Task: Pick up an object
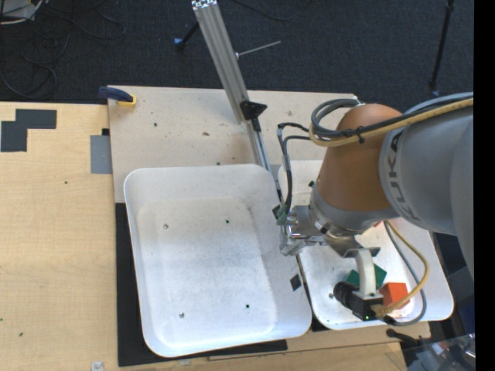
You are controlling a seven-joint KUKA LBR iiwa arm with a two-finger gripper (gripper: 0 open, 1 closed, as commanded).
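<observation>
Arm [410,168] came in from 3 o'clock. We noted its gripper [298,236] low at the right bin's [435,292] 9 o'clock, by the rim shared with the left bin [193,238]. Open or closed, we could not tell. A green object [373,272] lay near the right bin's 6 o'clock, with an orange object [395,292] just beside it toward 5 o'clock. A small black piece [295,282] sat at 8 o'clock, against the rim.
</observation>
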